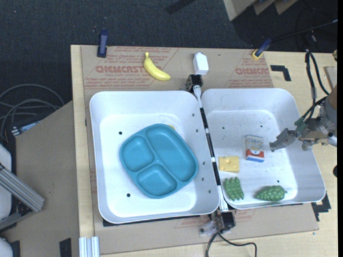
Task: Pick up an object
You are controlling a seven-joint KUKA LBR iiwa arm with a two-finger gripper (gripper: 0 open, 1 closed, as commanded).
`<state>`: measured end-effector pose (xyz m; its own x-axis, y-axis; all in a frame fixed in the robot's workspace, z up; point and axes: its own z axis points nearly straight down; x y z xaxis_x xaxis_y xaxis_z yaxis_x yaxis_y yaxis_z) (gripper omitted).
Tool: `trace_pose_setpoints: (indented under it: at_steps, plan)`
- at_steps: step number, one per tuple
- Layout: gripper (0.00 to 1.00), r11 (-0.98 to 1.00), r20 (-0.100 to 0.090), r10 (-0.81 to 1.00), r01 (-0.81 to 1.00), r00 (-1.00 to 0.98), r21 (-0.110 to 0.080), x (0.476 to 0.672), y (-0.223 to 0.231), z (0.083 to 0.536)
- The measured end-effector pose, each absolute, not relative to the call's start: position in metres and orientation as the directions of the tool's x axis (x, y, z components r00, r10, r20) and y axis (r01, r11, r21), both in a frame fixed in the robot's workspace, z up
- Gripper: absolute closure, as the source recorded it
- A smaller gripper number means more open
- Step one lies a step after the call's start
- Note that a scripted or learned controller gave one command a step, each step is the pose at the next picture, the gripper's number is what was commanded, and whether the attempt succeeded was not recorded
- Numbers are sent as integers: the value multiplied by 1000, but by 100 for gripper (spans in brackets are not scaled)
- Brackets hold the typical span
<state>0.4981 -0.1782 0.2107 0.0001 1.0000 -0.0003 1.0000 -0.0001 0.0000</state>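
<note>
Largest first: the left bin [107, 111] bears a blue divided plate [157, 159]; the right bin [278, 98] is where I work. My pincer [280, 141] hovers over its right side, and I cannot tell how it is set. Nearest lies the small red-and-white carton [254, 148], then the yellow cheese wedge [229, 164] and two green clusters [233, 188] near the front wall. I judge the carton best: centre above it, then descend straight.
</note>
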Motion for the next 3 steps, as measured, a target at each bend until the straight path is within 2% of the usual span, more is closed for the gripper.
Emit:
trace_pose_setpoints:
  at_steps: [1,2,3]
  plan:
    - [0,1,0,1000,1000,-1,1,532,-137,84]
    - [100,0,-1,1000,1000,0,2,532,-137,94]
    - [100,2,1,1000,1000,-2,2,539,-61,185]
